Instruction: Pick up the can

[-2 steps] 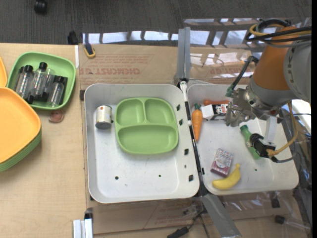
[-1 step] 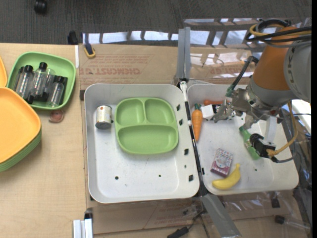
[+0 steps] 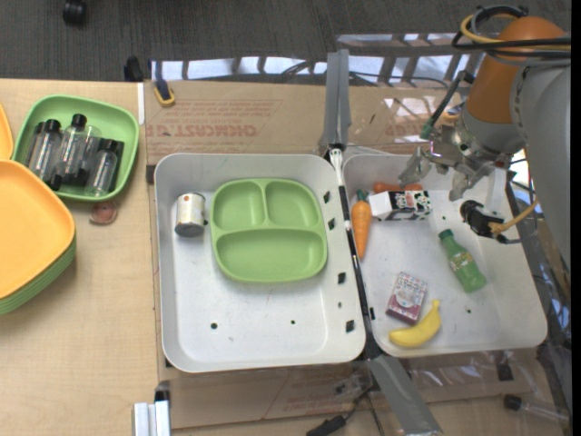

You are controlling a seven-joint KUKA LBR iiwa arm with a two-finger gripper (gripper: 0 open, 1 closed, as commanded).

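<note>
Grey arm (image 3: 545,107), orange band, black cables.

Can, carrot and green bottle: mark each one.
can (image 3: 190,214), camera view, on its silver side wall.
carrot (image 3: 360,225), camera view, mid-length on its orange body.
green bottle (image 3: 464,263), camera view, middle of its body.

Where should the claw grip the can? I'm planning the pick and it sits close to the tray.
Grip the can across its round side wall, coming straight down from above. It seems to lie on its side, left of the green tray; whether they touch is unclear, so set the fingers toward the bin's near and far sides.
</note>
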